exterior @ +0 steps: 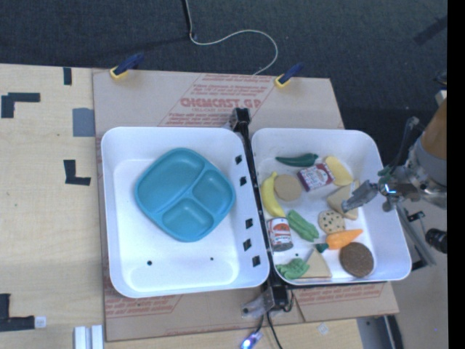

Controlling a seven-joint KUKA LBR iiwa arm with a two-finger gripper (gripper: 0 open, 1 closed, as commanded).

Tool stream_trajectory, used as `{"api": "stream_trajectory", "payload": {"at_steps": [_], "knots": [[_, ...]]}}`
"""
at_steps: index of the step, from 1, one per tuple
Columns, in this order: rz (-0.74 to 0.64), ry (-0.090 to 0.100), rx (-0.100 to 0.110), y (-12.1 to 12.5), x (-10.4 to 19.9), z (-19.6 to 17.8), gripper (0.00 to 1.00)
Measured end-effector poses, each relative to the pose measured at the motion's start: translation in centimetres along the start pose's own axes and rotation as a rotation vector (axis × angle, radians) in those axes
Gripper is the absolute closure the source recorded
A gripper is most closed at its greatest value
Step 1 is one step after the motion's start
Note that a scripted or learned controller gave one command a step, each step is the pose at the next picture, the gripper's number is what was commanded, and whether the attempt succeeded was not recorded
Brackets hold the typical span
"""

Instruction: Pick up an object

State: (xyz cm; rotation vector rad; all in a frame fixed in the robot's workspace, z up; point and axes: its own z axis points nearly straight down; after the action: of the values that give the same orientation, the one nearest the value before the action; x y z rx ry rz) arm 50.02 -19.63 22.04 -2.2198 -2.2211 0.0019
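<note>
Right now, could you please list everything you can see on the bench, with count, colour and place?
left bin: 1, white, left half of the bench
divided plate: 1, blue, three compartments, in the left bin
right bin: 1, white, beside the left bin
banana: 1, yellow, right bin, near its left wall
chilli pepper: 1, dark green, right bin, top
can: 1, red and white label, below the banana
carrot: 1, orange, lower right
round patty: 1, brown, bottom right corner
cookie: 1, tan with dark spots, centre
clamps: 2, blue and yellow, on the cardboard's top edge
gripper: 1, grey, over the right bin's right side
</note>
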Motion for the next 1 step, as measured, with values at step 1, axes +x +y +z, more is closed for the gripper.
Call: {"api": "stream_trajectory", "payload": {"at_steps": [1], "knots": [[-0.003, -0.001, -0.007, -1.60, 2.65, -7.12, 0.00]]}}
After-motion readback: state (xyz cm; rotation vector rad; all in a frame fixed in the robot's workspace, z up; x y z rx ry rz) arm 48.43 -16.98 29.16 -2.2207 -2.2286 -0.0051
